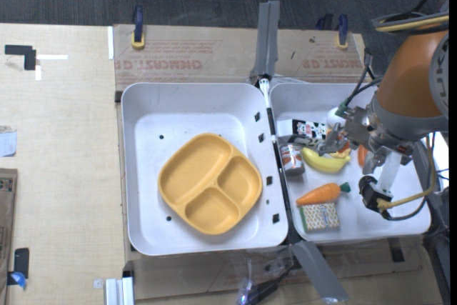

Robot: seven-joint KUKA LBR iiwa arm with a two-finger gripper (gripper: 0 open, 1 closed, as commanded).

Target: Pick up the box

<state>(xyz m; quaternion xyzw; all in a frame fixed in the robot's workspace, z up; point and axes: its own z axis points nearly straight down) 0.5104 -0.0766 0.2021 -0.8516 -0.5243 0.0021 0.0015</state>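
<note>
A small box (pixel 319 216) with a speckled green-and-tan face is lying flat in the near part of the right bin (pixel 400 228), close to the front wall, its slightly longer side running roughly left to right and only slightly skewed against the bin's edge. Just beyond it an orange carrot (pixel 318 193) is lying with its green tip pointing right. Farther in, a yellow banana (pixel 325 161) is curving beside a small can (pixel 291 158) near the divider, and a black-and-white carton (pixel 309 130) is resting behind them. The gripper (pixel 335 144) on the grey-and-orange arm (pixel 410 82) is hovering over the banana's right end, well apart from the box; whether its jaws are spread or closed, and whether they are touching anything, cannot be told from this angle. In the left bin (pixel 136 153), 1 yellow plate (pixel 209 184) with 3 compartments is sitting near the middle.
</note>
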